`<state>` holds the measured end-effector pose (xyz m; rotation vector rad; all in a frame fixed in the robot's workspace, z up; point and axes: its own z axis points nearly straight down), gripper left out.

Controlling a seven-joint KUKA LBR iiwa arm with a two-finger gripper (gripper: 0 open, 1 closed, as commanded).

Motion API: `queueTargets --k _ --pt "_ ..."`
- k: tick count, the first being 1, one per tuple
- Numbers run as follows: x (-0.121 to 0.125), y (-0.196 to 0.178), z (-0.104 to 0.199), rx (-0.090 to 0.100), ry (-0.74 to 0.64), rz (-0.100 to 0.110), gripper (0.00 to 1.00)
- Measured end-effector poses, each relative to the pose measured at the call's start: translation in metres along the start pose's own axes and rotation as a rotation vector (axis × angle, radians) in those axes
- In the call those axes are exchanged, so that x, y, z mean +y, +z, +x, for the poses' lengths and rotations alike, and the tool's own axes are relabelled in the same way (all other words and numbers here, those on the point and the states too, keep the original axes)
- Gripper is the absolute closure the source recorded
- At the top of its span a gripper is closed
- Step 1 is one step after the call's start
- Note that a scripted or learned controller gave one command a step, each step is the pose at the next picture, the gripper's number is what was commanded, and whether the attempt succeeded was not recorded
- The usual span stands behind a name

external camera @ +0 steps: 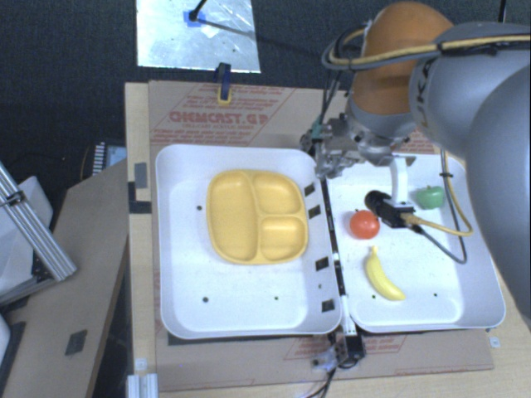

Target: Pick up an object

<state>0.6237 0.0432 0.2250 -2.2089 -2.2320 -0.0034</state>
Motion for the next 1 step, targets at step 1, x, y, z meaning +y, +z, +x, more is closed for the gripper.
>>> queueTargets --k 1 --pt "-0.0042 0.0071 0.0591 0.0 0.0 0.0 1.0"
